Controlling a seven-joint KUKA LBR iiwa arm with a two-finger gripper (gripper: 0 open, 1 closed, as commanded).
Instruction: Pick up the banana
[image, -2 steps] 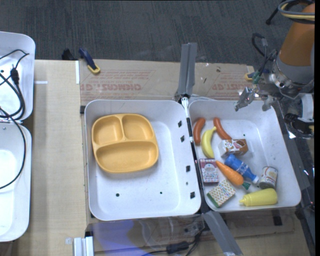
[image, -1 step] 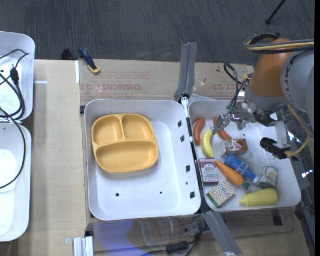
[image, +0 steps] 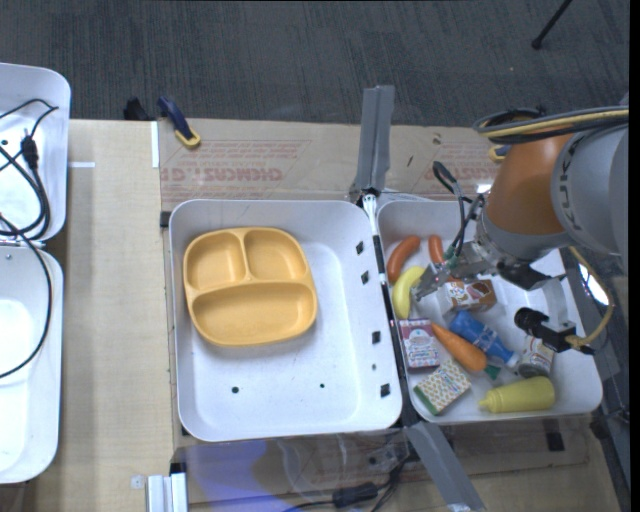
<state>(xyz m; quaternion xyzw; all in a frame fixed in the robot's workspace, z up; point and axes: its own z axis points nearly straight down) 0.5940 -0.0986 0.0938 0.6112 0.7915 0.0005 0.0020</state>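
The banana (image: 404, 293) is a short yellow fruit lying near the left wall of the right bin (image: 580, 400). It lies just below an orange carrot-like piece (image: 401, 256). My gripper (image: 434, 278) hangs low over the bin, just right of the banana's upper end and very close to it. I cannot tell whether it touches the banana. The grey arm with its orange band (image: 530, 190) reaches in from the right and hides part of the bin's back.
The right bin also holds a red carton (image: 418, 345), a carrot (image: 460, 347), a blue item (image: 481, 336), a checked box (image: 443, 387), a yellow bottle (image: 518, 396) and a brown packet (image: 472, 294). A yellow divided plate (image: 250, 285) lies in the left bin (image: 290, 400).
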